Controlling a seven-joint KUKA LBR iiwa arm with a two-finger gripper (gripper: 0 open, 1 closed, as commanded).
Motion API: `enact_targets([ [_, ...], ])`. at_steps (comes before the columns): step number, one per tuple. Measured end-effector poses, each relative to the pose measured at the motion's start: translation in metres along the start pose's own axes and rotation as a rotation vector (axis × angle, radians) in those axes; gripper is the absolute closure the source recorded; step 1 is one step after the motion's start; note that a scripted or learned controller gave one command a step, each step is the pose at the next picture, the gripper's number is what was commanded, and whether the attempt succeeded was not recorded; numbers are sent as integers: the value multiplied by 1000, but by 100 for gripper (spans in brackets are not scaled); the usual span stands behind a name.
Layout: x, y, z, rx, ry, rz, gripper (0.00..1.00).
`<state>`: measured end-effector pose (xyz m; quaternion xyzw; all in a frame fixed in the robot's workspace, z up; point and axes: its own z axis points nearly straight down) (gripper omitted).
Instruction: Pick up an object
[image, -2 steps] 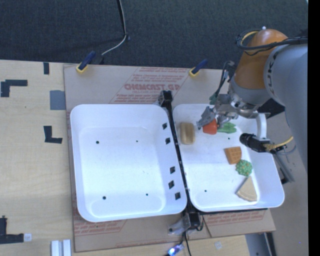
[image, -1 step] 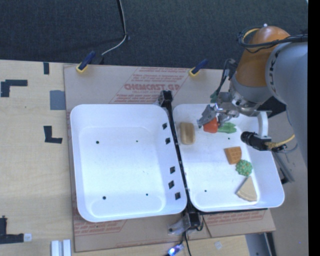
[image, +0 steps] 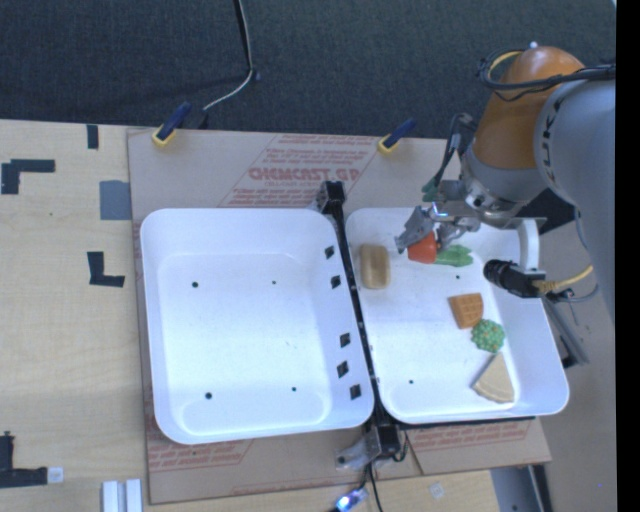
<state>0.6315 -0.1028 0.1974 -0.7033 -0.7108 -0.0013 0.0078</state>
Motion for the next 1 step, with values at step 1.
enact_targets([
  [1, -4, -52, -9, -5, -10, 10, 100],
])
